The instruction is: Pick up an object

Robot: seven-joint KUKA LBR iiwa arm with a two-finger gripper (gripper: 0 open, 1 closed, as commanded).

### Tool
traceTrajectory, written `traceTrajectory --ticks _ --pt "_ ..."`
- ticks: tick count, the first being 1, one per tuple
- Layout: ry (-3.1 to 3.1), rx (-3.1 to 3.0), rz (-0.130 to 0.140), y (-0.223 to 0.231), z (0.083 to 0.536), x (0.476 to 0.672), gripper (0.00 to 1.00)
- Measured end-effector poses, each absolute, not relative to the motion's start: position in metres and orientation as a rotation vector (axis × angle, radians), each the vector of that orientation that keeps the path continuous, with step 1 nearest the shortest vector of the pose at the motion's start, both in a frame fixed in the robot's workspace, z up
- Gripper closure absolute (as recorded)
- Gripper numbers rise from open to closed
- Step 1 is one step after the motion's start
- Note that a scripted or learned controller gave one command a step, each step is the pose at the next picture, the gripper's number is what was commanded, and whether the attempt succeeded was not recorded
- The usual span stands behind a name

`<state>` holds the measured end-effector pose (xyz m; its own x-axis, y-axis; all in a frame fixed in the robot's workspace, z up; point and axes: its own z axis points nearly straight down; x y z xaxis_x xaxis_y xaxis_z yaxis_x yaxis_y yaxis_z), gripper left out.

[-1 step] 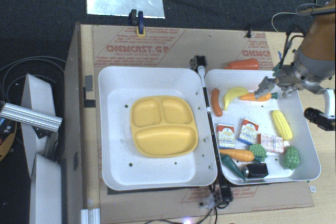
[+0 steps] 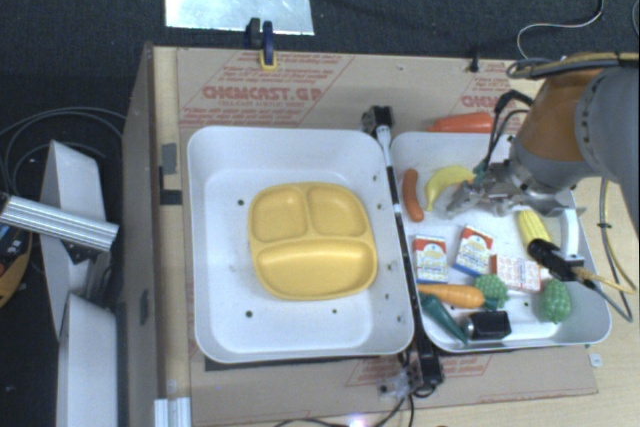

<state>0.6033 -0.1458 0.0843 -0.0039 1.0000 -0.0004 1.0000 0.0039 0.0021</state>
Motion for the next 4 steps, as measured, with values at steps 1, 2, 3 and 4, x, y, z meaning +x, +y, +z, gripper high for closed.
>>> traceTrajectory --ticks 1,2,3,4 --pt "2.237 2.242 -0.045 -0.1043 0.0809 0.6606 0.00" --pt "2.231 2.235 -0.054 -0.0986 0.0816 0.6604 0.00" --pt "2.233 2.235 -0.053 -0.0984 0.0816 0.6605 0.00" --pt "2.231 2.232 -0.056 -0.0956 0.0819 0.6606 0.00"
